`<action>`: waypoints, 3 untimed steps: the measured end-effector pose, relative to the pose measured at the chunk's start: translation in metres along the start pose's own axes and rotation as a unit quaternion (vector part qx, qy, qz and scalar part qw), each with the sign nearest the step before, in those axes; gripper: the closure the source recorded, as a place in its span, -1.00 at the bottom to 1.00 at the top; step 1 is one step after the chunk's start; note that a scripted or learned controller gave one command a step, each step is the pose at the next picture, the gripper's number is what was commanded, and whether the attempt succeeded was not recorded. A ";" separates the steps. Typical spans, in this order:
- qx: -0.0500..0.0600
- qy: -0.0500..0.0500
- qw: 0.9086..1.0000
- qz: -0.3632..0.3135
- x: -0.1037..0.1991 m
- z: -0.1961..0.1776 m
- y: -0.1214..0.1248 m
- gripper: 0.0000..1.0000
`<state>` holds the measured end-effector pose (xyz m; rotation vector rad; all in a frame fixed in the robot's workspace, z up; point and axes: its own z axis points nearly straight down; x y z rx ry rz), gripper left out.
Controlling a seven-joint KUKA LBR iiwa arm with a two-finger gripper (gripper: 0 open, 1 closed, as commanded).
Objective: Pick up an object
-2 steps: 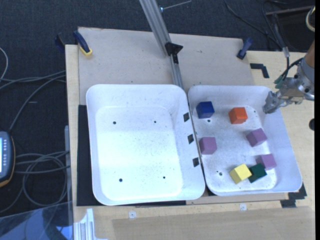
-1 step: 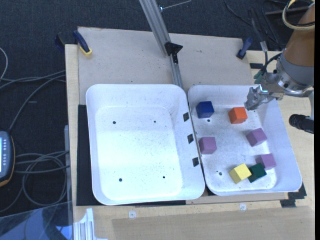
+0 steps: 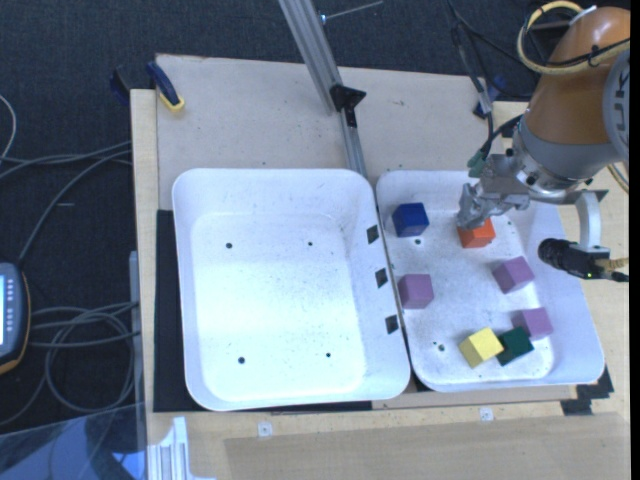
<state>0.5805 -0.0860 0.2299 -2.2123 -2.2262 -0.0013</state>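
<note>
Jaws of the gripper [image 3: 476, 218] sit directly over the orange block [image 3: 478, 233] in the right bin [image 3: 580, 368], touching or nearly so; whether they are closed on it cannot be told. Blue block [image 3: 410, 219] lies to its left, purple block [image 3: 512, 274] nearer the camera, both apart, leaving room to lift straight up.

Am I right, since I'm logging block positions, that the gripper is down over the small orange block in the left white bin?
Not quite. In the camera view, the gripper is over the small orange block, but that block lies in the right white bin, not the left.
</note>
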 end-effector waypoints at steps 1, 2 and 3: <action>0.000 0.000 1.000 0.000 0.052 0.006 0.003 1.00; 0.000 0.000 1.000 0.000 0.098 0.006 -0.007 1.00; 0.000 0.000 1.000 0.000 0.146 0.007 -0.015 1.00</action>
